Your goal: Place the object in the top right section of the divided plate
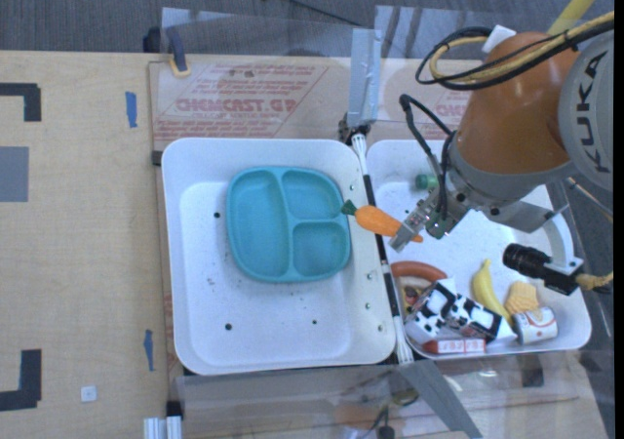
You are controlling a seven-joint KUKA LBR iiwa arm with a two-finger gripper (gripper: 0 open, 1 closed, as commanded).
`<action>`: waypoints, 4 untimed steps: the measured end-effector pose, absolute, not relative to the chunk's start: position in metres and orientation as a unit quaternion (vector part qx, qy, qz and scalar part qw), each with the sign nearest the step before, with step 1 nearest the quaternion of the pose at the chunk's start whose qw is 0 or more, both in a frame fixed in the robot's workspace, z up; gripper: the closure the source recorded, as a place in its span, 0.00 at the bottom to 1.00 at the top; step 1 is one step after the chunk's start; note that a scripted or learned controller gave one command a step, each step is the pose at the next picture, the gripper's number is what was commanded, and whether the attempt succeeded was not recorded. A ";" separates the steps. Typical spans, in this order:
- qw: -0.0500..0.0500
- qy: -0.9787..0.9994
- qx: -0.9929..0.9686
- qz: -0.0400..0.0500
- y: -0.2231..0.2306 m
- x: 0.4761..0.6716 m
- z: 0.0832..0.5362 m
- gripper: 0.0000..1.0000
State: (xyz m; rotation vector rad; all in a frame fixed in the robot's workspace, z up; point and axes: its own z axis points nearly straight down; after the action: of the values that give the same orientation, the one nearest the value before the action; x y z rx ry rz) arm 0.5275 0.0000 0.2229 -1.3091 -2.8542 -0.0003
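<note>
Carrot (377,220) toy pinched by thick end in gripper (408,229), hanging over seam between bins, right beside divided plate (289,223). We reckon light, stiff plastic, bit slick; tapered body slips easy, so mid-body grip looks safer than tip.

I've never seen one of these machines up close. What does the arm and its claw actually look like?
The arm is rounded, with an orange band above a grey wrist and black KUKA lettering on its grey side. Black and yellow cables loop over it. The gripper is small, metallic and grey, with two thin fingers.
</note>
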 end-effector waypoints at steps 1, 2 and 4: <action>0.000 -0.931 -0.365 0.000 -0.018 0.500 0.189 1.00; -0.001 -0.922 -0.388 -0.001 0.046 0.525 0.245 1.00; -0.003 -0.922 -0.388 -0.002 0.047 0.527 0.256 1.00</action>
State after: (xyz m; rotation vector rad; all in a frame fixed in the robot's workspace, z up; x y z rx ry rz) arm 0.5267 0.0467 0.2557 -1.2210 -2.9021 -0.0057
